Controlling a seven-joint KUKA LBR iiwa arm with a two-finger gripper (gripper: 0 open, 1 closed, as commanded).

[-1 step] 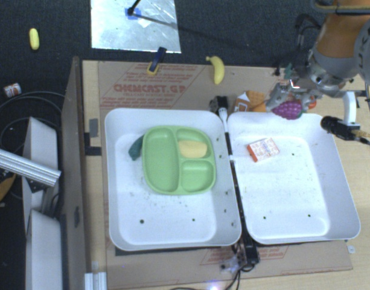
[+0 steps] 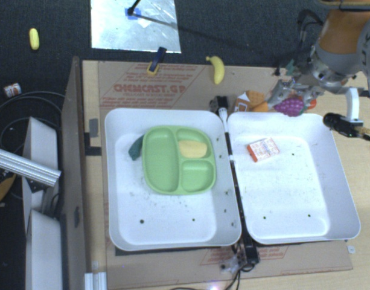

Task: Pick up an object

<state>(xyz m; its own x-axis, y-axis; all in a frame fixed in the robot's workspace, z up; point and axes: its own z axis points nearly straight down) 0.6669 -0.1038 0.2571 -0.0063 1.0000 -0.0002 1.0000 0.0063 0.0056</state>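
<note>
My gripper [image 2: 291, 99] hangs over the back rim of the right bin [image 2: 305, 222], under the grey wrist with its orange band. A purple bunch of toy grapes [image 2: 290, 107] sits between its fingers, and the gripper is shut on it. In the right bin lies a small red-and-white box [image 2: 262, 149]. In the left bin [image 2: 127, 222] a green divided plate [image 2: 166, 168] holds a yellow piece [image 2: 193, 148] in its far right compartment. A dark teal object [image 2: 136, 147] rests against the plate's left edge.
An orange object [image 2: 255, 101] lies just behind the bins, left of the gripper. A toy banana [image 2: 216, 69] and a blue-and-yellow clip [image 2: 156, 61] rest on the cardboard sheet behind the left bin. A black fitting [image 2: 338, 122] juts out at the right bin's far right corner.
</note>
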